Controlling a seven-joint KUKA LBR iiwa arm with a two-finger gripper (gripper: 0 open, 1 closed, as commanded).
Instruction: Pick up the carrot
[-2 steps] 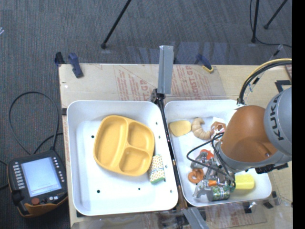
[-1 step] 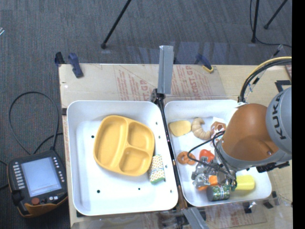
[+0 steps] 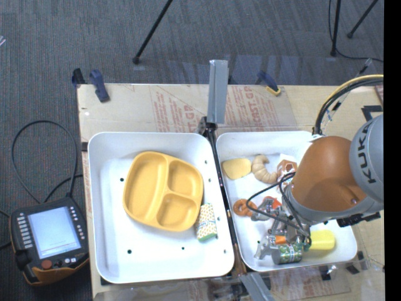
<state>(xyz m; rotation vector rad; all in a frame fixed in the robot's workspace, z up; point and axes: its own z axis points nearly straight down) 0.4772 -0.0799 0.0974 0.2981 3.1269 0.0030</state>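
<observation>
Down at five o'clock in the right bin (image 3: 241, 144), the claw (image 3: 280, 240) hovers over the carrot (image 3: 280, 238); its grip cannot be told.

The two bins (image 3: 103, 168) look like smooth, slightly glossy white plastic. The divided yellow plate (image 3: 164, 191) is matt plastic. The surface (image 3: 150, 105) beneath is bare brown cardboard with red print. The arm's orange band (image 3: 326, 174) is glossy, and the floor (image 3: 75, 30) is rough grey carpet.

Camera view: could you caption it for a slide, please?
Arm's hand low in the right bin; yellow plate in the left bin.
</observation>
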